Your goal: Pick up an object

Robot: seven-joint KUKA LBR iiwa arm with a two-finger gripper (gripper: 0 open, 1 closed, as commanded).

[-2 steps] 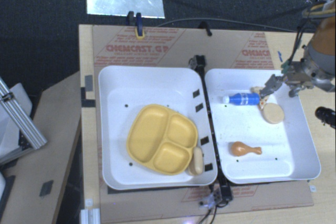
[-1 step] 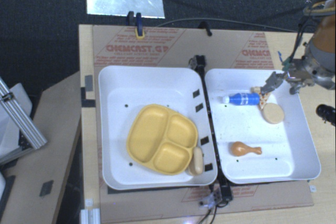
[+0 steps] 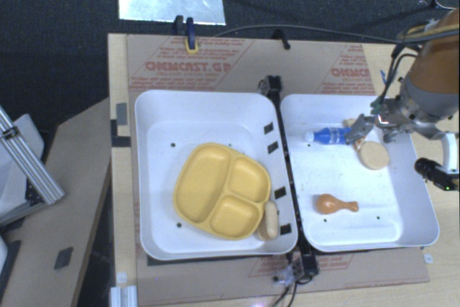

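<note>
Nearest lies the orange drumstick toy [image 3: 335,205], untouched at the right bin's [image 3: 417,226] front edge; whether the gripper [image 3: 361,127] above the blue bottle [image 3: 327,135] is spread cannot be told, nothing lifted yet.

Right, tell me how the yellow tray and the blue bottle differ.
The yellow tray lies flat in the left bin and takes up much of its floor; the blue bottle is far smaller and lies on its side in the right bin. The tray is divided into three compartments; the bottle is a slim shape with a white cap. The gripper is right by the bottle, far from the tray. Both rest on white bin floors.
</note>
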